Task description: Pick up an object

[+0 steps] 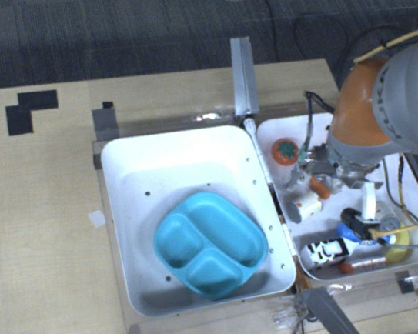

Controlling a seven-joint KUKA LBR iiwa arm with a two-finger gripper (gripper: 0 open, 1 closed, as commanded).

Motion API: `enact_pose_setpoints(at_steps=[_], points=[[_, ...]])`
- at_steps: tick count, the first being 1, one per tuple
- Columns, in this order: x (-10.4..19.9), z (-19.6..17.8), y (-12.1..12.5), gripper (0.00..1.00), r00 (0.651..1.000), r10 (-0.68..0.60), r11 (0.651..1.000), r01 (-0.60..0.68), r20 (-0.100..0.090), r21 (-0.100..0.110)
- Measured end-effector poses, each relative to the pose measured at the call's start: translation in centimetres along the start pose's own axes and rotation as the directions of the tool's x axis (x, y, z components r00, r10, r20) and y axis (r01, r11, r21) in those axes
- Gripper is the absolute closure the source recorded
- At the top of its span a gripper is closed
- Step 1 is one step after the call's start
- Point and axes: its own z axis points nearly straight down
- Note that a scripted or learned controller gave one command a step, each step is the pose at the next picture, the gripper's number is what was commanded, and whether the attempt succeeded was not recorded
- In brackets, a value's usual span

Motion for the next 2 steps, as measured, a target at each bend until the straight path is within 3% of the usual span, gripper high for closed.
enact_pose_setpoints(at_steps=[1,2], points=[[0.3,-1.2,0.2,1.0,1.0,-0.001,1.0,0.0,-0.004,-0.007],[5.6,-12.7,1.9,1.0,0.997,-0.083,0.997,0.083,0.0,0.008]])
